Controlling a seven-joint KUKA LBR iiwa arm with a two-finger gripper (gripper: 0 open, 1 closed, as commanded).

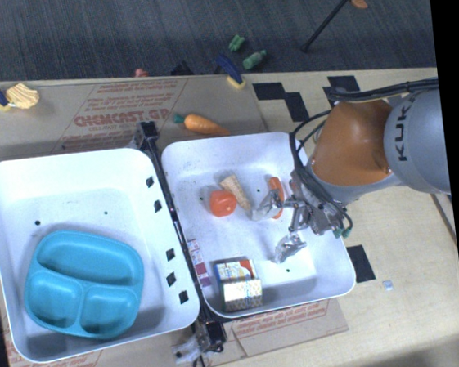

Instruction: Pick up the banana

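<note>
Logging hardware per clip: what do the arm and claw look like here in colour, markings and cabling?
The arm is grey with a rounded orange section above the wrist and dark lettering, partly cut off, on the grey shell. Black cables loop around the orange part. The claw is a small silver-metal assembly with thin wires at the wrist.
</note>
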